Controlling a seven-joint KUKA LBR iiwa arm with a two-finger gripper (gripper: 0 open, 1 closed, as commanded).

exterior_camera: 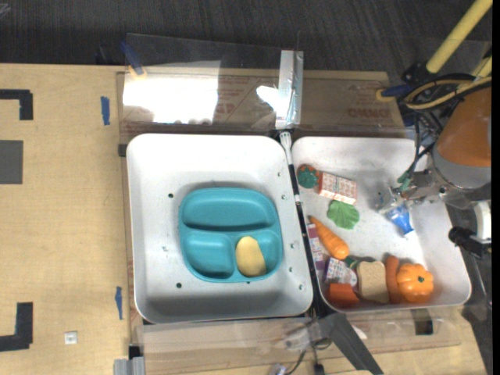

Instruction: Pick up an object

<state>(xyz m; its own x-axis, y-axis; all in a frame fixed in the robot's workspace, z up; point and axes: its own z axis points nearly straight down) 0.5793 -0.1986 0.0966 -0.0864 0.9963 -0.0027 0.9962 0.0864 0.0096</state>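
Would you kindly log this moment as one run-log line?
gripper: low in right white bin, holds nothing seen | nearest: small blue packet | yellow potato-like piece: in teal divided tray, left bin

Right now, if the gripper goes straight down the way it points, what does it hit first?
Most likely the blue packet lying on the right bin's floor, just beneath the gripper. Depth is hard to judge from this slanted view, so it could meet bare floor beside it.

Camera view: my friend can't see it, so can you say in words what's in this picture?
A grey and orange robot arm reaches from the right over the right white bin, which holds toy food including a carrot and a pumpkin. The left white bin holds a teal divided tray with a yellow lemon in its lower right compartment.
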